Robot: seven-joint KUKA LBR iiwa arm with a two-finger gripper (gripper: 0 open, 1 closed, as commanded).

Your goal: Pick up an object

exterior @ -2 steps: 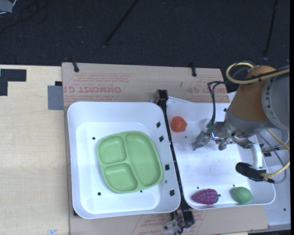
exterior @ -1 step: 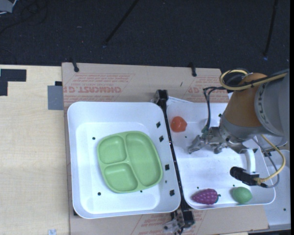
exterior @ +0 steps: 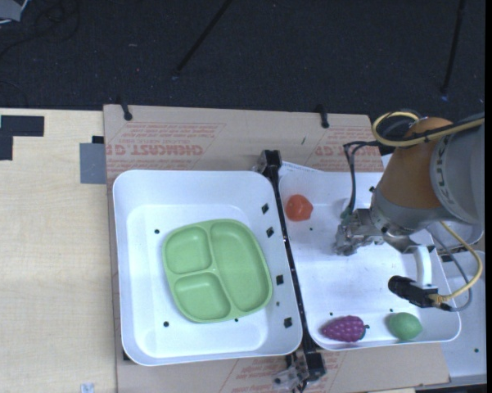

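In the right bin (exterior: 327, 293) lie three things: an orange-red round piece (exterior: 299, 208) at the far left, a purple grape bunch (exterior: 344, 328) at the near edge, and a green round fruit (exterior: 404, 326) to its right. My gripper (exterior: 349, 241) hangs low over the bin's middle, right of the orange piece and apart from it. I see nothing between its fingers, and whether they stand open or shut is hidden from above.
The left bin (exterior: 139, 219) holds a light green divided plate (exterior: 217, 270). A black divider (exterior: 280, 244) runs between the bins. The arm's grey and orange body (exterior: 426, 178) covers the right bin's far right corner.
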